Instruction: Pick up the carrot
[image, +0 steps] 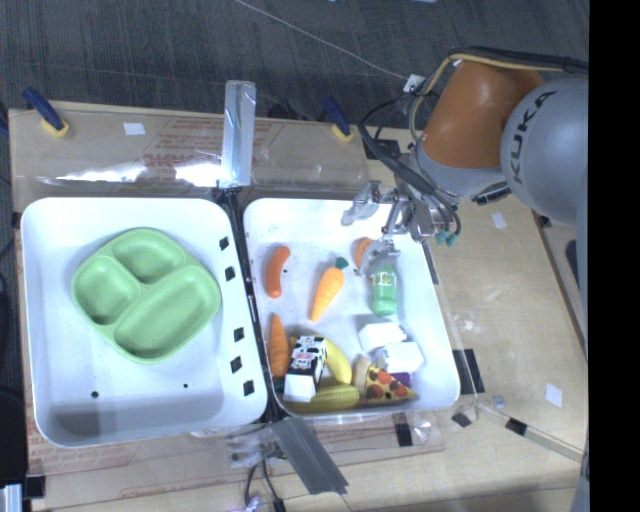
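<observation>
Hovering over the far right part of the right-hand bin (440, 330), the gripper (385, 245) hangs from the grey arm (540, 130), which reaches in from the right. Whether anything sits between its fingers cannot be told from this overhead slant; the metal parts blur together with a small orange piece (361, 247) just beside the tip.

The carrot (326, 290), orange with a green top, lies loose on the bin floor to the left of the gripper and a little nearer the camera, tilted, apart from its neighbours. That free space around it should make it easy to approach. Directly below the gripper stands a green bottle (384, 290), close enough to get in the way of a descent. Farther left of the gripper lies an orange sausage-shaped toy (275, 270), easy to mistake for the target. Toward the near end of the bin, a banana (337, 362), white blocks (392, 345) and other toy food crowd together.

Well to the left, the other bin (60, 400) holds a green divided plate (147, 293).
</observation>
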